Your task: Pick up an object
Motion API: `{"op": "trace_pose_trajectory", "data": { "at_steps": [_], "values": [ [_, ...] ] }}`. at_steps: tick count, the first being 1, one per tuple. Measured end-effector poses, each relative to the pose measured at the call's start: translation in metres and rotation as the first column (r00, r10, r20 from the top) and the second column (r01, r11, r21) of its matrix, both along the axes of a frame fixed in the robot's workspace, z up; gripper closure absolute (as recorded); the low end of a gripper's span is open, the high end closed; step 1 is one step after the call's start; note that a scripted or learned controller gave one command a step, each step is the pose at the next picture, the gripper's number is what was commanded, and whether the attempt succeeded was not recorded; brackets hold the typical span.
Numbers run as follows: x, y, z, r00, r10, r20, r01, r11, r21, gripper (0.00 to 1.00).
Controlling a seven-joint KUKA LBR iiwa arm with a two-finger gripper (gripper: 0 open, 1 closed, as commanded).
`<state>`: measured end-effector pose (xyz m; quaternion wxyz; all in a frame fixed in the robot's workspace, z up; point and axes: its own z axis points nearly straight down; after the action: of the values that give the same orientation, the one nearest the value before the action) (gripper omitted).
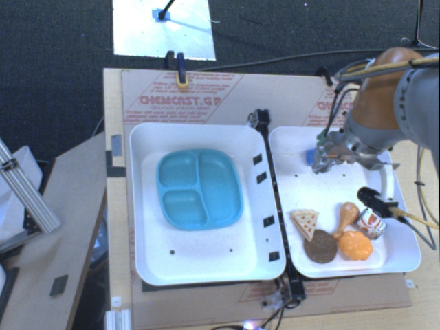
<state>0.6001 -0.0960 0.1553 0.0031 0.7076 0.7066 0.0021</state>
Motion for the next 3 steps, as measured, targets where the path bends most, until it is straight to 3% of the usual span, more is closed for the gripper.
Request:
{"op": "trace_pose_trajectory", "data": {
  "at_steps": [2,3],
  "values": [
    [-0.008,-0.007,0.103,1.000,0.005,-0.001,-0.005,1.000,0.001,1.00],
    [-0.001,0.055,0.098,1.000,0.011,-0.004,-0.011,1.000,0.003,1.00]
  ]
}}
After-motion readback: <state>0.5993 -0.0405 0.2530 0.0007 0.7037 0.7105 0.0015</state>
